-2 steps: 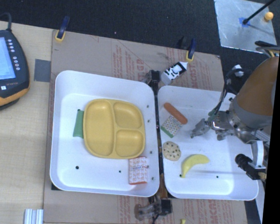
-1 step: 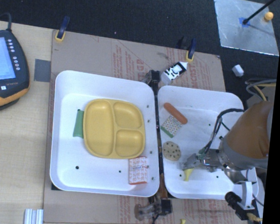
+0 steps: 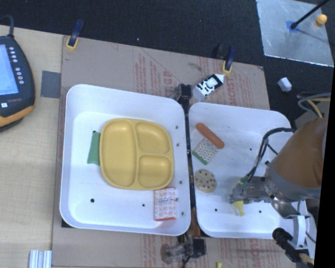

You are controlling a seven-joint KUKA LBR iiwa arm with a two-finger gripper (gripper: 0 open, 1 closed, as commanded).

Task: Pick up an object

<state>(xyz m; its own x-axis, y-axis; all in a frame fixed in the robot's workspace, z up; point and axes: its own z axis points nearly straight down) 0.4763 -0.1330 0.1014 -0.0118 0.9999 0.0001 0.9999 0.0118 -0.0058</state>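
Hovering near the right bin [image 3: 279,121] front rim, the gripper [image 3: 239,198] leaves open floor behind. Finger state — cannot tell. Cookie [image 3: 205,179], sausage [image 3: 209,135] lie leftward.

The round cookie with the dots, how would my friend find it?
Look in the right bin, along its left wall. Near the middle of that wall lies the cookie, below a green checked packet and an orange hot dog. It is the only round, tan, dark-dotted thing there.

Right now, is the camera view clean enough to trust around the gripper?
Camera view: even light and soft shadows, no strong glare on the right bin. The picture is soft overall, and around the gripper arm and cables crowd the detail; the small yellow object there is too blurred to identify.
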